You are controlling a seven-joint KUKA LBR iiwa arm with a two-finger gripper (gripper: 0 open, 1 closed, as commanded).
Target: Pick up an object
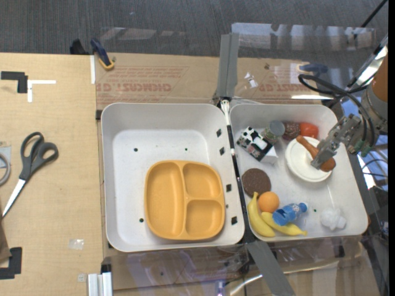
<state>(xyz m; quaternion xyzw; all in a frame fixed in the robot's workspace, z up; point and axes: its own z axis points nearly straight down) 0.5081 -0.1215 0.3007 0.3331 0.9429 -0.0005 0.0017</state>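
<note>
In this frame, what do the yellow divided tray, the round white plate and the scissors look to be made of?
Yellow divided tray: probably moulded plastic; even colour, rounded compartment walls, soft matte sheen. Round white plate: plastic or ceramic, cannot tell which; smooth plain white with a faint gloss. Scissors: pale metal blades with dark handle loops, likely plastic.

A tray (184,200) lies in the left bin (117,165); the right bin (352,190) holds a plate (302,162), banana (259,217) and bottle (289,213); scissors (28,165) lie left.

Wooden bench (55,227) is carrying two white bins (117,184) (352,184), scissors (28,162) lying at left, cardboard sheet (154,79) behind bins.
</note>
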